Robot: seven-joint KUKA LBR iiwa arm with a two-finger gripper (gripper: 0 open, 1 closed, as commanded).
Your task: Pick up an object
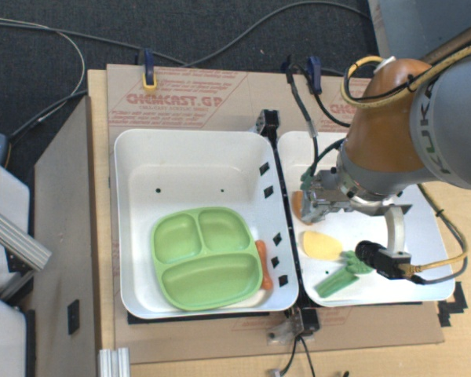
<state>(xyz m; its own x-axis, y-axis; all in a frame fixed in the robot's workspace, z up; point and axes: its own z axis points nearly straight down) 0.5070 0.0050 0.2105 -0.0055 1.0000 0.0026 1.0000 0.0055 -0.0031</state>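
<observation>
Arm's bulk covers much of the right bin [436,289]; the gripper [314,203] sits low by its left wall, grip impossible to read. An orange object [297,203] peeks beside it; yellow piece [322,246] and green toy [339,277] lie clear.

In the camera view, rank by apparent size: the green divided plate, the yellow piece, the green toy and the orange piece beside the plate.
1. green divided plate, clearly largest
2. green toy
3. yellow piece, close to the toy, so this order is unsure
4. orange piece, a thin sliver, smallest
</observation>
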